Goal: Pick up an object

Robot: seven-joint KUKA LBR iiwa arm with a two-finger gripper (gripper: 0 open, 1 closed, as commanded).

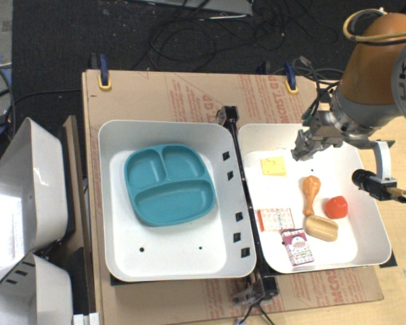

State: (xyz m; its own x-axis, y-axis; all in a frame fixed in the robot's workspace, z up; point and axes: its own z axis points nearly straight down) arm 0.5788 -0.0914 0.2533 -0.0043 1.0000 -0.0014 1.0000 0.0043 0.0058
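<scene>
The claw, whose state I cannot tell, hovers right of centre over the right bin; lower it squarely onto the yellow note.

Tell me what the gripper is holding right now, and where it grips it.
Nothing shows between the gripper's fingers: the gripper hangs above the right bin, near the yellow square, apart from it.

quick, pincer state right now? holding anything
Pincer: cannot be told whether open or closed; it hangs over the right bin near the yellow note, with nothing seen in it.
</scene>
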